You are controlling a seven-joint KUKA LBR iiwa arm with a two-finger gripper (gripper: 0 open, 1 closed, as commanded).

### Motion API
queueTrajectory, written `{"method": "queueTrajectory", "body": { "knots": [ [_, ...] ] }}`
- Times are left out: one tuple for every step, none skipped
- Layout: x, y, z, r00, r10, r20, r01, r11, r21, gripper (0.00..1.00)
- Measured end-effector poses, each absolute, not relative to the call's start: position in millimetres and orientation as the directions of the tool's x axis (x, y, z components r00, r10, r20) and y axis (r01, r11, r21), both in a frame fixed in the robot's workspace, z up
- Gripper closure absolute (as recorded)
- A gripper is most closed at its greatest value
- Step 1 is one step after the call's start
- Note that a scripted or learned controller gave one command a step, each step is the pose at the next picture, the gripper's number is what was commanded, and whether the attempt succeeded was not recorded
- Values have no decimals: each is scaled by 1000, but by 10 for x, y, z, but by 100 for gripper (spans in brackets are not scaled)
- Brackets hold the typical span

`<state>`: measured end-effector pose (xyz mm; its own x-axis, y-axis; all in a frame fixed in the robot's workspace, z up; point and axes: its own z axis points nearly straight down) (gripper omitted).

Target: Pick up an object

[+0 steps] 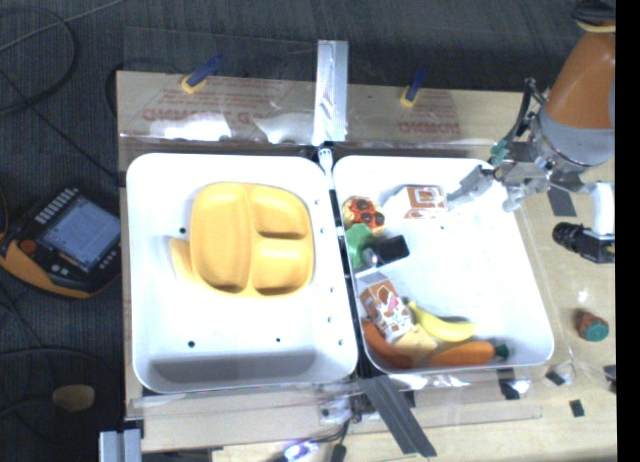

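Arm: grey with an orange band, at the right bin's (520,250) far right corner.
Gripper (478,184): low over that corner, near a small white carton (424,200); grip state cannot be told.
Right bin's left and near side: banana (440,326), carrot (450,354), other toys.
Left bin (150,280): yellow divided tray (250,237).

Toy food (banana (443,326), carrot (455,354), small cartons (388,311)) lies clustered along the right bin's (480,260) left and near sides.

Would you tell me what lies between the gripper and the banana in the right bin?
In the camera view, the stretch from the gripper down to the banana is bare white floor of the right bin; nothing lies on it.
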<state>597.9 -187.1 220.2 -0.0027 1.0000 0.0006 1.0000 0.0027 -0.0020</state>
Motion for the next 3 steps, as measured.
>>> {"method": "queueTrajectory", "body": {
  "knots": [
    [6456,-1530,1074,-63,998,-3,998,63,-1,0],
    [6417,-1544,1140,-64,998,-4,998,63,-17,100],
    [6687,-1025,2085,-23,1000,-2,1000,23,0,100]
  ]
}}
